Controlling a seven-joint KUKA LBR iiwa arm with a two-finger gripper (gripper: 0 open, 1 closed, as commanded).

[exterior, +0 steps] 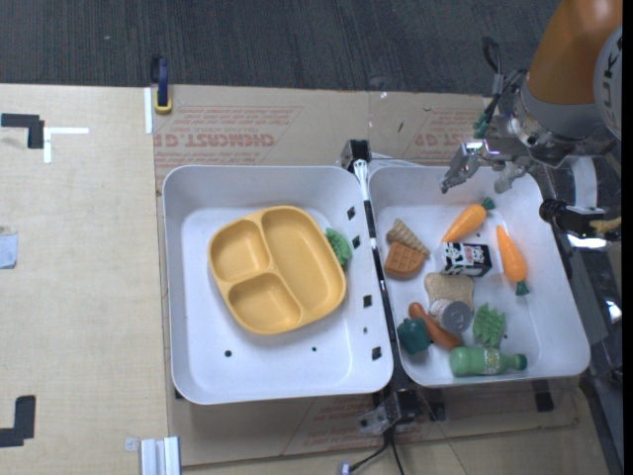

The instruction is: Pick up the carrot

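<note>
Now: reaching for the carrot

Tool (482, 172) hangs with fingers spread and nothing between them, near the right bin's (564, 364) far edge; carrot (464, 223) lies tilted just below. Descend aligned across its narrow width, then close.

A glossy white plastic bin (188, 295) at the frame's centre bears a mustard-yellow three-part plate (276, 267) with a leafy green toy (340, 246) at its right edge. The matching white bin (557, 339) at right carries two orange plastic carrots, one with a green tip (465, 221), the other (510, 255) paler. Beside them lie a tan waffle-patterned cone (404, 236), a black-and-white printed carton (466, 256), a silver can (456, 316), a green bottle (485, 362) and a red sausage (435, 327) (dark teal at one end). The bench (79, 295) is pale wood; the arm's band (584, 28) is orange.
</note>
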